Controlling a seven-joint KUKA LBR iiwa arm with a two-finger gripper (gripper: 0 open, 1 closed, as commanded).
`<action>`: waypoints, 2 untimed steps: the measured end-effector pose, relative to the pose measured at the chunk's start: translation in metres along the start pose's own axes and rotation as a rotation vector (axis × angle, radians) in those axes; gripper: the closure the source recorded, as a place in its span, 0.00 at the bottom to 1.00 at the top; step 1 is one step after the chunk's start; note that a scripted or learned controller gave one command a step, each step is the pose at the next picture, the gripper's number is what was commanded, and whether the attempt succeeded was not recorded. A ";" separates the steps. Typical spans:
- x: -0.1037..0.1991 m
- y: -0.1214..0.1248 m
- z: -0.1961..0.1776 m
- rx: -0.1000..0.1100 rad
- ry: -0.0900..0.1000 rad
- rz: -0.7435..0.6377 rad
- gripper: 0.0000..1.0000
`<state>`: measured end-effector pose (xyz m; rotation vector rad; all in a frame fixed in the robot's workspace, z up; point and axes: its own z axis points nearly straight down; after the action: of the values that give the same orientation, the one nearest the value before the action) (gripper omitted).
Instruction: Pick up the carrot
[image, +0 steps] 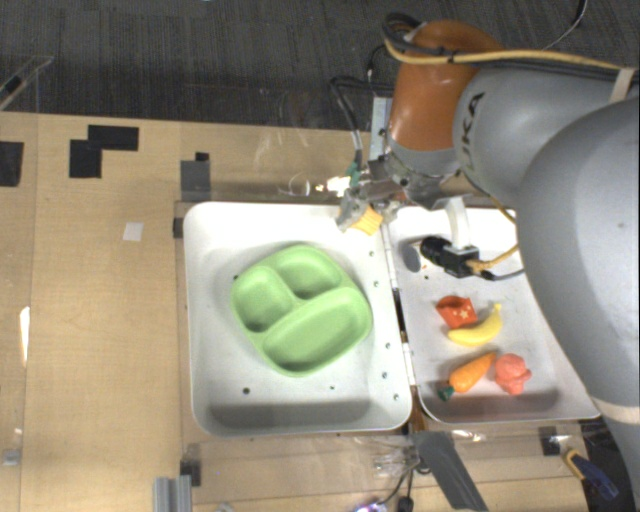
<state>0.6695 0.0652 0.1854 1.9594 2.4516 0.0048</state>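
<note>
While the grey arm (520, 110) reaches in from the right, its gripper (358, 213) hangs at the far end of the wall between the two bins, over the back corner of the left bin (205, 300). Claw open or closed: cannot tell, the tip is too small and cluttered. No carrot there.

Carrot (470, 373): in the right bin (425, 345), close to the front rim and well apart from the gripper. It lies flat at a slant, thick end to the back-right and dark green stub to the front-left. Orange, smooth and tapered; looks like moulded toy plastic.

Neighbours:
- Pinkish-red lumpy piece (512, 373), just beside the thick end, possibly touching.
- Banana (478, 327), yellow and curved, just behind the carrot.
- Small red item (456, 311) against the banana; kind unclear.

Left bin holds a glossy green divided plate (300, 308) with three compartments.

Judgement: the approach is barely begun. To do it well:
- Cross to the front of the right bin.
- Turn the wrist so the claw closes across the carrot's width, not along it.
- Come straight down on the thicker middle, since the slick taper could squirt out toward the thin end.
- Keep off the pink piece and the front wall.
</note>
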 end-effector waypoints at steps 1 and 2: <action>-0.091 -0.020 0.000 0.000 -0.001 0.270 1.00; -0.028 -0.006 0.000 0.000 0.001 0.298 1.00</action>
<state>0.6695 0.0364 0.1857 2.3019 2.1347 0.0058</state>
